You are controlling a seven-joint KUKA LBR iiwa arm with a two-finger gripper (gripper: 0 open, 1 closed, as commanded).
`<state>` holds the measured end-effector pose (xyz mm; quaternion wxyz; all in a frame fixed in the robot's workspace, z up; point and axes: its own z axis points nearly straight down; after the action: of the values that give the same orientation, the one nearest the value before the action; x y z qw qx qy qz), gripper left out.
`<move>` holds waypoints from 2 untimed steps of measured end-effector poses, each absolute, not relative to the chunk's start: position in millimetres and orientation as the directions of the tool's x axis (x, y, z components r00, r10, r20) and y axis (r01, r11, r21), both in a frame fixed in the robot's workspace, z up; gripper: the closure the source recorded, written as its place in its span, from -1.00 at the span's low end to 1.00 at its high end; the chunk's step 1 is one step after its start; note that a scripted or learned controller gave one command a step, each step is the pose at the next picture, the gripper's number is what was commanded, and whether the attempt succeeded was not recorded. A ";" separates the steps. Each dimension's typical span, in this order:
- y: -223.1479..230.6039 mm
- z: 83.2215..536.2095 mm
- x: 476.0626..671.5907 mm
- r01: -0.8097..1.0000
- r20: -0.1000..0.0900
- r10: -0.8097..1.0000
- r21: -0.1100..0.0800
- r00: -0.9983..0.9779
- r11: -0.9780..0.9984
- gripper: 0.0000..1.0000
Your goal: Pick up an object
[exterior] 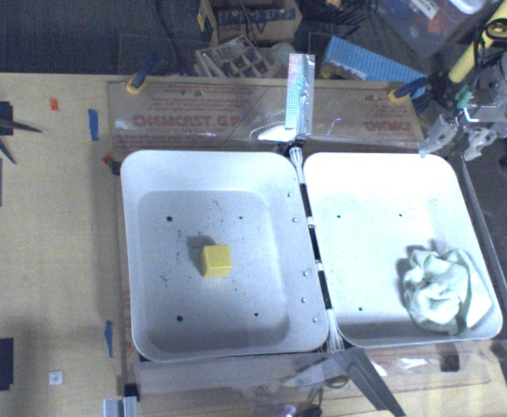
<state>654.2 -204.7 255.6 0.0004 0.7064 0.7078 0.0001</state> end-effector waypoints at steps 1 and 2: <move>-195.6 121.8 528.1 0.997 0.000 0.997 -0.001 0.074 -0.074 -1.00; -158.9 89.4 488.5 0.987 -0.005 0.987 0.011 -0.163 0.163 -1.00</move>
<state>488.5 -158.9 89.4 0.0056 0.6469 0.7626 0.0027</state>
